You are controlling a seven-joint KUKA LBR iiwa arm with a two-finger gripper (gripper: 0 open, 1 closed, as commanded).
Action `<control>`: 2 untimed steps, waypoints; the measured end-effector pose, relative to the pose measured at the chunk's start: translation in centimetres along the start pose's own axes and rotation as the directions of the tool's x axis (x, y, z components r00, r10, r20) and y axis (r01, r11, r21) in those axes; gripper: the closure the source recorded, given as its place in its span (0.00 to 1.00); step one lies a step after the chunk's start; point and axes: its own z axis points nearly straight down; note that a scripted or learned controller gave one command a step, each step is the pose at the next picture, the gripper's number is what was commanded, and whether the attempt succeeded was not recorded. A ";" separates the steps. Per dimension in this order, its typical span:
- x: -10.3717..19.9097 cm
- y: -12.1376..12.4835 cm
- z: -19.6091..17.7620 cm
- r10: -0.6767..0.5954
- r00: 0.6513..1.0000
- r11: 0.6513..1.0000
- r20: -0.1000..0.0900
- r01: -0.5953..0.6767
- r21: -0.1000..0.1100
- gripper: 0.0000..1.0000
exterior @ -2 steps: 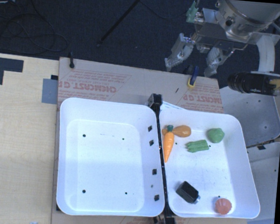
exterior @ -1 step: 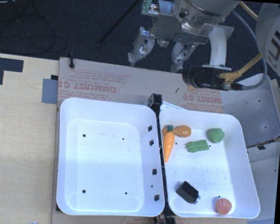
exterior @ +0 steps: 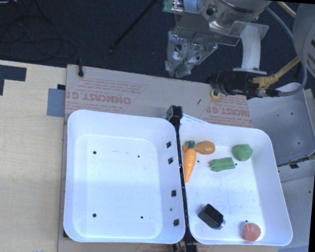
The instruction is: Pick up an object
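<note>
Objects in right white bin (exterior: 274,178): orange plastic carrot (exterior: 189,162) against left wall, orange oval piece (exterior: 204,148) beside it, two green pieces (exterior: 222,164) (exterior: 242,152) near back, black block (exterior: 211,216) and pink ball (exterior: 251,231) near front. Left white bin (exterior: 124,126) alongside. Two-finger gripper (exterior: 180,69) raised above back edge of bench, holding nothing; finger gap cannot tell.

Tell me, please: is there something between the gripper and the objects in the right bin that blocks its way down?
Nothing visible blocks it. The gripper hangs above the bench's far edge, beyond the right bin. The carrot, orange piece, two green pieces, black block and red ball lie uncovered.
</note>
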 end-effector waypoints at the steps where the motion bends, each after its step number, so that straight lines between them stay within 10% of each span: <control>1: 7.0 2.3 0.9 0.002 1.000 1.000 -0.001 -0.002 -0.005 1.00; 2: 6.7 -1.5 0.9 0.005 1.000 1.000 0.000 -0.005 0.000 1.00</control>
